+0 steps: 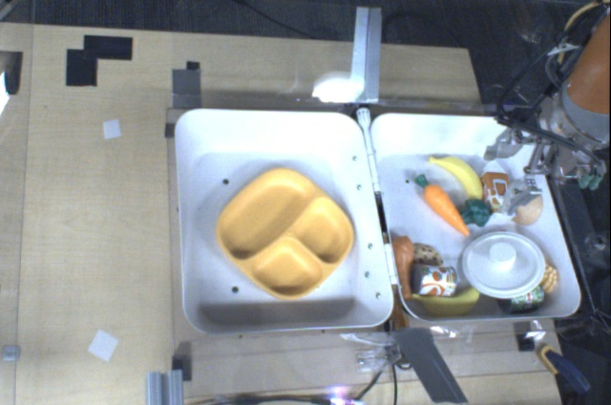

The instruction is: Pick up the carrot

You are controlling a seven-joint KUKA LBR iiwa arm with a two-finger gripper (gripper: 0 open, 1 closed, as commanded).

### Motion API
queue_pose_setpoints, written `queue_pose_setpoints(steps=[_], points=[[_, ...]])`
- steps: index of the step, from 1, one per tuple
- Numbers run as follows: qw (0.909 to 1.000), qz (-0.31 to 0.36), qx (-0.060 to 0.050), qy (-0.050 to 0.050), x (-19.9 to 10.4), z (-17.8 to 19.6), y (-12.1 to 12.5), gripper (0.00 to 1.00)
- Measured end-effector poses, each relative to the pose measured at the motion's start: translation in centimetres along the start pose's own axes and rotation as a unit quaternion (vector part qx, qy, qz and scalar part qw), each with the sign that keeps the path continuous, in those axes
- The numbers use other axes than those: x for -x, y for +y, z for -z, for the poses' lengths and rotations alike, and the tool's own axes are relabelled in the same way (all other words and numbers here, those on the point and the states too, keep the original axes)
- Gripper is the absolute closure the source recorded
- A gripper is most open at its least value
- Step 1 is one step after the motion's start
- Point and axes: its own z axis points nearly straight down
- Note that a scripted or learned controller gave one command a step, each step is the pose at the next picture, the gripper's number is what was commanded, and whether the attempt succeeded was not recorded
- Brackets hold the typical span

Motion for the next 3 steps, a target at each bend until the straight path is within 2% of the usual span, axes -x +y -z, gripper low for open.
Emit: queue_pose_setpoints(steps=[1, 2, 3], points=[[0.9963, -0.086, 0.002, 0.003, 0.7, -9.7, 4.9, 0.0], [0.9964, -0.084, 0.0, -0.005, 1.1, -8.2, 4.7, 1.0], [0.9957, -0.093, 0.0, -0.003, -5.1, -9.9, 6.5, 1.0]])
